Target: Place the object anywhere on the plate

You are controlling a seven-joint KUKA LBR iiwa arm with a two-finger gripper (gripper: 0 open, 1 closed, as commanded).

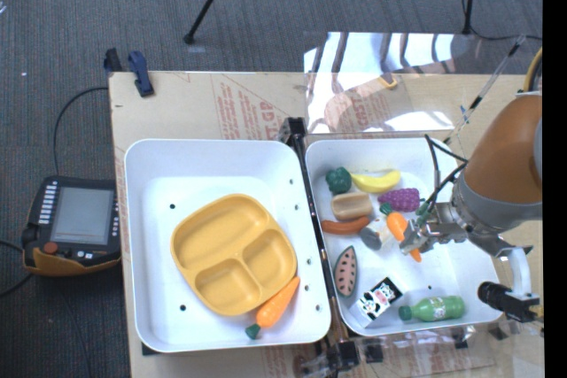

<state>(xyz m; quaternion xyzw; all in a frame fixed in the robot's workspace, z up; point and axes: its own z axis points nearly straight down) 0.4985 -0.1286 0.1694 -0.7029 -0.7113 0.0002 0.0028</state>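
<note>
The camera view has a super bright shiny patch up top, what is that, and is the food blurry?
In the camera view, the bright patch is glare on a shiny sheet behind the right bin, washing out detail there; the yellow plate and carrot are evenly lit and fairly sharp; the gripper looks slightly soft.

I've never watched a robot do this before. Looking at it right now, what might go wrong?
The gripper works in a crowded right bin: an orange piece, grapes and a hot dog lie close, so it may nudge or grab the wrong one. The yellow plate sits in the other bin across a raised divider, so a weak hold could drop there. A carrot leans against the plate's edge.
</note>
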